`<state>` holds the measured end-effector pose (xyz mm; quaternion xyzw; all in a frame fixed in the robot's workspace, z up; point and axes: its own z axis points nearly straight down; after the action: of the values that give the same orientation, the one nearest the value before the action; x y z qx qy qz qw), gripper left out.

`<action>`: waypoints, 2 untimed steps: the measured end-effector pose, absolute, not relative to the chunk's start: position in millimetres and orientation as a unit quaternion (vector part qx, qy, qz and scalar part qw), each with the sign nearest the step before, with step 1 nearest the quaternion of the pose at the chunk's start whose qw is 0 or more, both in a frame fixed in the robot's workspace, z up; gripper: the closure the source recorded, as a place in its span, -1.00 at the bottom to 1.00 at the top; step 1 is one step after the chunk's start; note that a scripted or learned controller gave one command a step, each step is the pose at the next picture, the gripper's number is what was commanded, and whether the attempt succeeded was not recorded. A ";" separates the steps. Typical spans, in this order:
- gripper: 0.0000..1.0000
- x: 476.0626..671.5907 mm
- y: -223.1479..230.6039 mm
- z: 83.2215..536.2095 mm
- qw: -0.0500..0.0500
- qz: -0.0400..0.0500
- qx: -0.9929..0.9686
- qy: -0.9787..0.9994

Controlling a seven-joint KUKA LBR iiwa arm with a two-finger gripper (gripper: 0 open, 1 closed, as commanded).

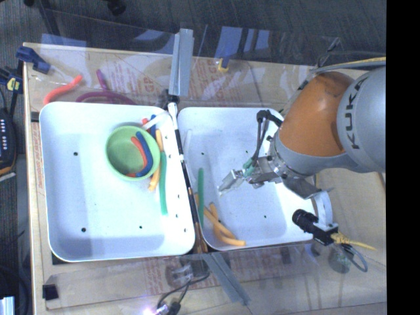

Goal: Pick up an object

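gripper over right bin centre, fingers apart (nothing between them) | orange sticks at 6 o'clock | green stick at 9

Even, bright overhead light; the white bins glare softly (slightly washed out), with faint shadow and soft focus below them.

bins: 2 | green bowl: 1 | green stick: 1 | orange sticks: 2
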<state>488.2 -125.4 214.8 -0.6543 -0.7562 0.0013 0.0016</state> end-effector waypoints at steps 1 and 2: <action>-1.00 476.1 -103.5 134.9 -0.002 0.003 -0.633 -0.775; -1.00 478.1 -111.7 95.1 -0.009 0.002 -0.685 -0.728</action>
<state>478.1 -111.7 95.1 -0.6852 -0.7283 0.0019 -0.0085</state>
